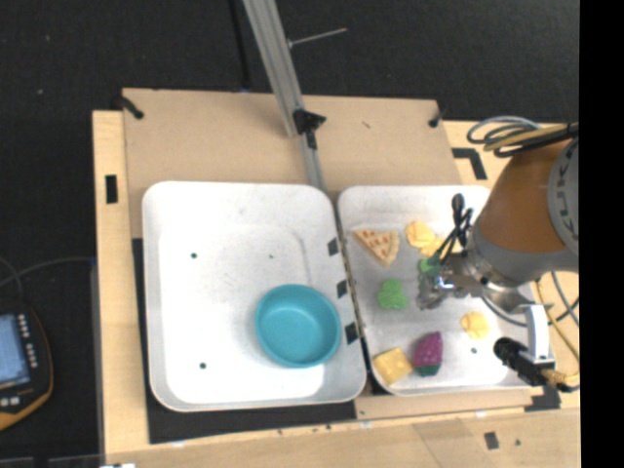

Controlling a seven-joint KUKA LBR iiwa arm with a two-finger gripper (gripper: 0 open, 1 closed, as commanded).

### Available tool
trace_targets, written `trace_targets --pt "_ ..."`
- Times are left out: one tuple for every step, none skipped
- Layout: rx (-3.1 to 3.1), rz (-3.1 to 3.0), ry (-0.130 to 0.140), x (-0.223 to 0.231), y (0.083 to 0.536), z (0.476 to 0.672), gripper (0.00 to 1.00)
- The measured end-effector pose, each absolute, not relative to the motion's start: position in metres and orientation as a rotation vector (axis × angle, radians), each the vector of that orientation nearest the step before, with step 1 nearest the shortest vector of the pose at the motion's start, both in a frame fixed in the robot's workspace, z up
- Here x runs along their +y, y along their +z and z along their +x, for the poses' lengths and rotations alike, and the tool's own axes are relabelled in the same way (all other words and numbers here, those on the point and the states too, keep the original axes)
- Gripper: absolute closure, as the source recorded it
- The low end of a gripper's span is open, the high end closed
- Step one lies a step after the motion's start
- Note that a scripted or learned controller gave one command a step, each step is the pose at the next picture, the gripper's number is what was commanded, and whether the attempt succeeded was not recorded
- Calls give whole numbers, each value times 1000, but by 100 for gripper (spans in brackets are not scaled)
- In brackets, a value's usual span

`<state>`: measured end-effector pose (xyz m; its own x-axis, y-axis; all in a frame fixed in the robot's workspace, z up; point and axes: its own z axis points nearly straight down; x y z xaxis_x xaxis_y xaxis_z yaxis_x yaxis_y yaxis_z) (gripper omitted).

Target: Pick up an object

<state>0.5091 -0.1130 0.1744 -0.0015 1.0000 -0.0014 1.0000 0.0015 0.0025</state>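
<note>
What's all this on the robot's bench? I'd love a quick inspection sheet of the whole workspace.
Surface: two white bins, left bin and right bin, on a tan board.
Job's things: right bin holds pizza slice, green piece, purple grapes, yellow block, two small yellow pieces.
Clutter: blue bowl in left bin.
Grippers: gripper low over right bin; grip unclear.
Cables: black cables along the arm.
Surroundings: metal pole, handheld pendant at left.

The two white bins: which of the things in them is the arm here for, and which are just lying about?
Could be picked, all in the right bin near the gripper:
pizza slice toy
green toy
purple toy
yellow block
two small yellow pieces

Just lying about:
blue bowl in the left bin
handheld screen
</note>
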Motion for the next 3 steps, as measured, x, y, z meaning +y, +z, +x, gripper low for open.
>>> trace_targets --pt "2221 2213 6 -114 218 513 100" --pt "2221 2213 5 -116 263 520 100" --pt "2225 2214 3 -117 281 522 100"
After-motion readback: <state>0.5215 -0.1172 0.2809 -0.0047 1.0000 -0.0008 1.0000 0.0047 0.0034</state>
